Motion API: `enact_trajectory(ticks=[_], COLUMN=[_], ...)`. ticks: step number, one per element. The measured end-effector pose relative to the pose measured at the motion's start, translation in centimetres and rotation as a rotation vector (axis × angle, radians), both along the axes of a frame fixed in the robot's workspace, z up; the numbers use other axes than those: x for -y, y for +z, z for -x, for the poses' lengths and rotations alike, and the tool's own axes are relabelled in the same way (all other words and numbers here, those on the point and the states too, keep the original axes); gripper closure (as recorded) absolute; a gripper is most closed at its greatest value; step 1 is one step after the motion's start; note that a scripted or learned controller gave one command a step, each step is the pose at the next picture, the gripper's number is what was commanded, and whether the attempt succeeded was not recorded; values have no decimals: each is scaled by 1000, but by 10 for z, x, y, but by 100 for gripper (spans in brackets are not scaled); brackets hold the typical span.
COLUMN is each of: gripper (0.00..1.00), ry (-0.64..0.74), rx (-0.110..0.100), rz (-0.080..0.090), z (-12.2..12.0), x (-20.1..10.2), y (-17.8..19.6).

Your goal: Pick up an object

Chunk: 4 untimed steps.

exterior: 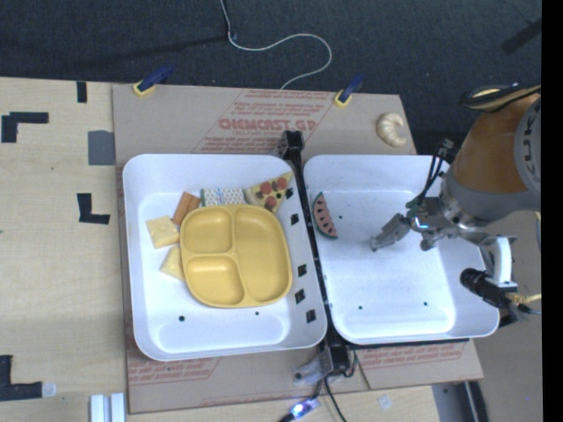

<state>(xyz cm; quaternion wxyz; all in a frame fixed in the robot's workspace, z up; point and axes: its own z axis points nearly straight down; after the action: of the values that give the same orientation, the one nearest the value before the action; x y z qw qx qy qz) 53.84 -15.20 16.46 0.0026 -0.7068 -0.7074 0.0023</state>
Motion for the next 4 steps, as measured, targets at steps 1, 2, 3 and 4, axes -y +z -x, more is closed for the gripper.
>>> enact_trajectory(ticks=[1,2,3,4], gripper=[0,0,100,100], ry=[0,0,0,-1], rx=[1,5,7,9], rz=[-1,1,2,1], z=[6,6,6,6], x=[-8,-9,-9,-3], y=[-48,-82,-69,-26])
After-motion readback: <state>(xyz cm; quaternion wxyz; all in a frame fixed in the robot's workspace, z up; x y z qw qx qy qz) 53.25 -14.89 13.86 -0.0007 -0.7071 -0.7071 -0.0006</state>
